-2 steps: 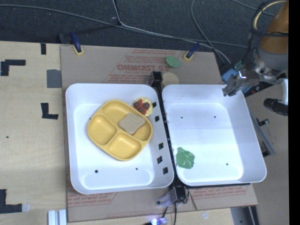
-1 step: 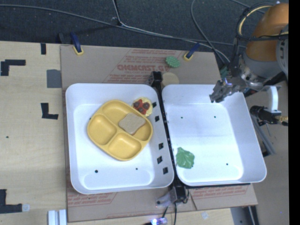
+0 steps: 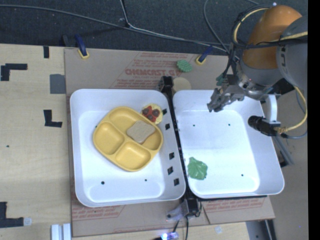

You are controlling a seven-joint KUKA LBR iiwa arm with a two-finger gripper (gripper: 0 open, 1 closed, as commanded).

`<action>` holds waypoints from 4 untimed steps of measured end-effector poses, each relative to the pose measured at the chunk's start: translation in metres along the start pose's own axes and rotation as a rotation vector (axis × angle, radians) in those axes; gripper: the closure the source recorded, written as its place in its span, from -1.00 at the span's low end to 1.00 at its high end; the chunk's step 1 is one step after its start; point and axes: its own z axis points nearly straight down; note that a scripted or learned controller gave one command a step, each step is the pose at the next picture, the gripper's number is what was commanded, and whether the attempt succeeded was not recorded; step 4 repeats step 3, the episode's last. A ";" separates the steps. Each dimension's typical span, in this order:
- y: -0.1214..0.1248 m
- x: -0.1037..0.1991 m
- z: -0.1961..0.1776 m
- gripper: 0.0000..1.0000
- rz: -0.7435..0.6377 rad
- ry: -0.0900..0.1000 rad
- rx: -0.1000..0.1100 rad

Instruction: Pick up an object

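Tabletop (image 3: 30, 149): light wood w/ black tape marks, cardboard sheet under two white bins. Left bin (image 3: 82, 184): yellow divided plate (image 3: 120, 146) holding a tan bread slice (image 3: 140, 131); small red/dark berry piece (image 3: 152, 113) at plate's upper right edge. Right bin (image 3: 260, 179): green leafy item (image 3: 197, 169) near its lower left corner, lying flat. My tool (image 3: 218, 102) hangs over right bin's upper edge, well apart from green item; nothing seen between fingers; open or closed, I can't tell. Green dotted piece (image 3: 183, 65) on cardboard beyond bins.
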 end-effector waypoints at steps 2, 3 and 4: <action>-0.037 0.105 0.005 1.00 0.000 0.000 0.002; -0.053 0.155 0.016 1.00 0.000 0.000 0.002; -0.053 0.155 0.016 1.00 0.000 0.000 0.002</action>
